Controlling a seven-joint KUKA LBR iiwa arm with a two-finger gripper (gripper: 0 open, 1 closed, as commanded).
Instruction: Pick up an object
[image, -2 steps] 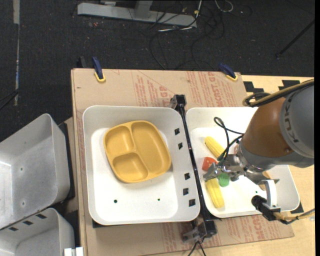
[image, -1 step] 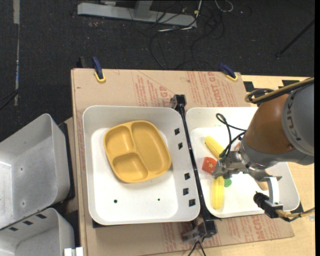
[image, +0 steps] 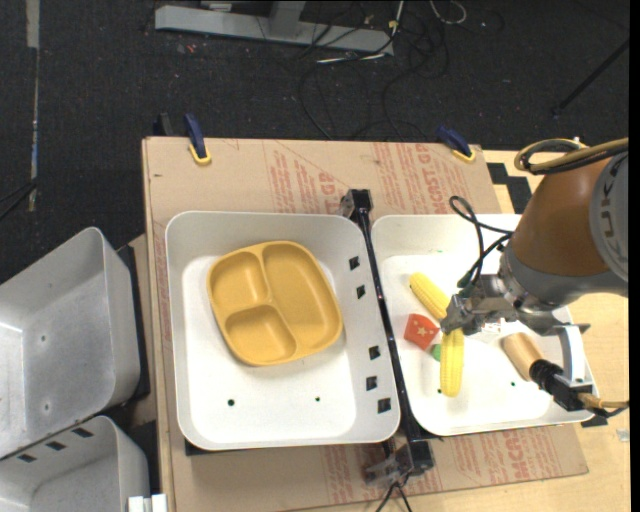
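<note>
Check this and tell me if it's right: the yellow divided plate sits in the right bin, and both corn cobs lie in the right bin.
Not quite. The camera view shows the yellow divided plate in the left bin, not the right one. The rest stands: the upper corn cob and the lower corn cob both lie in the right bin.

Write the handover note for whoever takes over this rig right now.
Arm: the pincer sits low in the right white bin, among the toy food. Its grip cannot be read, and nothing is seen held.
Things: the upper yellow plastic corn cob, the lower yellow plastic corn cob and the small red toy piece lie in the right bin. The yellow three-compartment plastic plate lies in the left white bin.
Done: arm is at the items.
Left: grasp and lift one object.
</note>
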